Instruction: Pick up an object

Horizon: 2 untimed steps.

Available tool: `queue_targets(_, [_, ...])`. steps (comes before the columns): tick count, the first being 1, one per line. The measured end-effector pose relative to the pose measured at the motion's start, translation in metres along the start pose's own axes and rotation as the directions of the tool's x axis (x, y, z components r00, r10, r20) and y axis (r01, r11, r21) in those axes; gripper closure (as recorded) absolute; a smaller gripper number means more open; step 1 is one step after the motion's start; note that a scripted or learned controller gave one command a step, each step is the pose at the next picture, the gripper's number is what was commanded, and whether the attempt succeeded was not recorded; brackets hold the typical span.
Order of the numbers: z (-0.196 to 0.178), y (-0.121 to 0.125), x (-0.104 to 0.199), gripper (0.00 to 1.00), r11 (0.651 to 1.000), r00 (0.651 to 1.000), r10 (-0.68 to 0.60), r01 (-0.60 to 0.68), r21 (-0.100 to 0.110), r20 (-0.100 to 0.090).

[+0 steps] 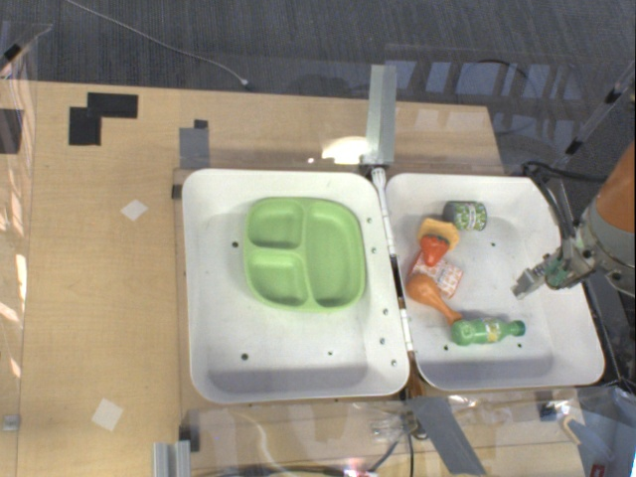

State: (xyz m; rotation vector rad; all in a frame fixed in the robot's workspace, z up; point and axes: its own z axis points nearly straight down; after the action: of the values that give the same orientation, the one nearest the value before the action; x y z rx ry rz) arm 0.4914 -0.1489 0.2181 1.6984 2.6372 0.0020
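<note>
The right bin (556, 361) holds a green bottle (485, 331) lying on its side near the front. An orange toy (429, 291) lies left of it, beside a small red-and-white packet (448, 277). A red and yellow toy (435, 240) sits behind them. A green can (464, 216) lies toward the back. My gripper (534, 278) hangs over the right side of this bin, right of all the objects, with nothing seen in it.
The left bin (214, 366) carries a green divided plate (303, 252). A metal post (382, 112) rises behind the divider between the bins. The arm enters from the right edge.
</note>
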Motion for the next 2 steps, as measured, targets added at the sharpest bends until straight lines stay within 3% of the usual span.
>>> queue_targets(1, [-0.02, 0.024, 0.059, 1.0, 0.845, 0.845, 0.536, -0.536, 0.001, -0.001])
queue_targets(2, [0.035, 0.027, 0.069, 1.0, 0.481, 0.481, 0.877, -0.877, 0.007, 0.002])
